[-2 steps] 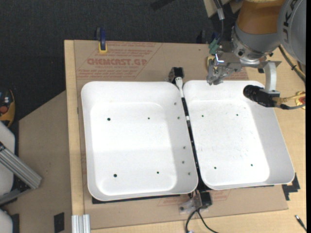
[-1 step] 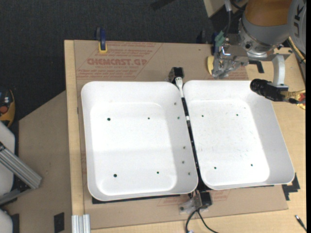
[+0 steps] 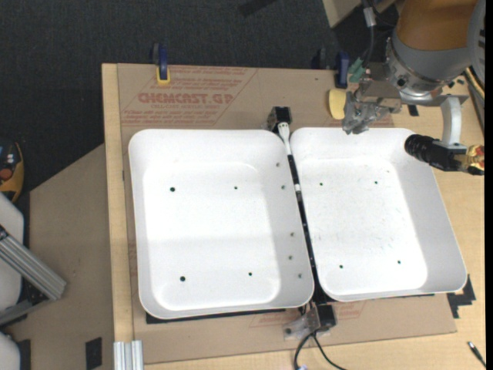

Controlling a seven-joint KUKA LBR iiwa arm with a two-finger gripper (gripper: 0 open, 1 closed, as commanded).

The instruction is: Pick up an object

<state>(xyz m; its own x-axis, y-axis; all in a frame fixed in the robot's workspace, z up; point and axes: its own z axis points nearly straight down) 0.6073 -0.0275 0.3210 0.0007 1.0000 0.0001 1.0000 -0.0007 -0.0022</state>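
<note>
Two shallow white bins sit side by side on the brown board: a left bin point(image 3: 208, 149) and a right bin point(image 3: 431, 230). You can count four small dark dots on the floor of each bin. Neither floor shows a loose object that you could name as the thing to pick; beyond the dots you see faint speckling on the right bin's floor, too fine to identify.

One black clip point(image 3: 279, 118) sits at the far end of the seam between the bins, and one more fitting with a cable point(image 3: 317, 318) at the near end. One blue-and-yellow clamp point(image 3: 161, 62) grips the board's far left edge. One small pale yellow item point(image 3: 337, 102) lies on the board just beyond the right bin's far rim, next to the gripper; what it is cannot be told.

One gripper point(image 3: 357, 124), metallic, hangs from the grey wrist under the orange band point(image 3: 435, 14), right over the far rim of the right bin. You see nothing between its fingers. Whether they are apart or together cannot be told at this size. Contact with the rim cannot be judged either.
</note>
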